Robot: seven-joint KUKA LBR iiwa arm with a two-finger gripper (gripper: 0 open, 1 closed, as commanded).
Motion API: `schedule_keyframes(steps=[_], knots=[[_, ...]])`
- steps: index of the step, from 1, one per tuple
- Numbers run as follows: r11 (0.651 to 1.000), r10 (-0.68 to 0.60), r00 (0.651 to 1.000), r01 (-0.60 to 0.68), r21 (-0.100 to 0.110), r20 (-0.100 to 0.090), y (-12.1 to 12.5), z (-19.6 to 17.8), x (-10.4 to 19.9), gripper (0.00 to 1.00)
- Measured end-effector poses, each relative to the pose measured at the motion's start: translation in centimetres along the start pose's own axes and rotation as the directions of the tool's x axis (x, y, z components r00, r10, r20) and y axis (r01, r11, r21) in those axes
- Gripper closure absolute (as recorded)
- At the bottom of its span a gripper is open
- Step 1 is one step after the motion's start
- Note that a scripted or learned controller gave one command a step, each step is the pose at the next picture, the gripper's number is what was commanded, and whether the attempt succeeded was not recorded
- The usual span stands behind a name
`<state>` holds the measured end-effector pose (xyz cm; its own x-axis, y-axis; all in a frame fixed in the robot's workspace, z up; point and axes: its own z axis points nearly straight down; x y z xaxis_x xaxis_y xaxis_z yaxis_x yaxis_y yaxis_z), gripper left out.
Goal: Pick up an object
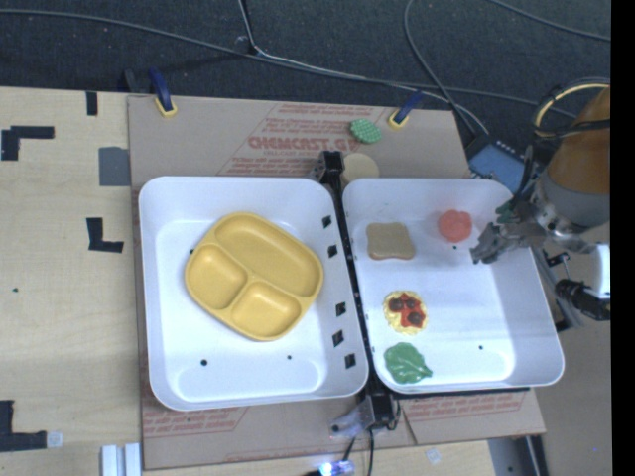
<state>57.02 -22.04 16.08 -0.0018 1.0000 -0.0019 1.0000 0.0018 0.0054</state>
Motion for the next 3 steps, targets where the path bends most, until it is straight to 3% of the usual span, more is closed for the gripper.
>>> schedule_keyframes(steps=[1,2,3], knots=[[1.0,-0.001,1.0,0.001,0.0,0.0,0.8,-5.0,0.8,1.0],[1.0,0.0,1.0,0.0,0.004,-0.002,0.9,-6.5,0.8,1.0],[1.0,-0.003,1.0,0.003,0.006,-0.003,-0.1,-7.3,5.4,1.0]])
